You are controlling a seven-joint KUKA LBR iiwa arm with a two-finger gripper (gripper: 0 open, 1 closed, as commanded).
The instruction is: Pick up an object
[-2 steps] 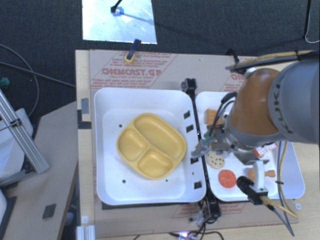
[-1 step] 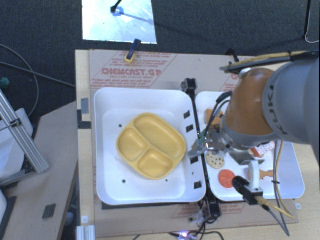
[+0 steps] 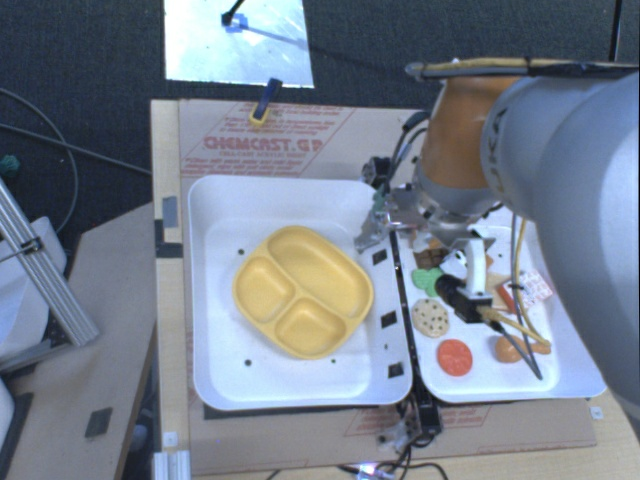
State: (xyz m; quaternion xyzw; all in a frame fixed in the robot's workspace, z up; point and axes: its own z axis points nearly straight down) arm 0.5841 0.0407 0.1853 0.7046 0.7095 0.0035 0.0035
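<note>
While the arm (image 3: 540, 148) hides the right bin's (image 3: 575, 373) far part, gripper (image 3: 375, 230) grip unreadable over the divider; cookie (image 3: 431, 317), red disc (image 3: 455, 357) near-left; yellow tray (image 3: 302, 290) centred in left bin (image 3: 215, 268), margins free.

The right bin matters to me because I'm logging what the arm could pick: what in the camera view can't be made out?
- Gripper: the wrist above covers its fingers, so their state is unreadable.
- Right bin: its far and right parts lie under the arm.
- Brown item: partly hidden by the gripper, unidentifiable.
- Items by the red-and-white packet: small, overlapped by cables.
- Arm: cut off at the right edge.
</note>
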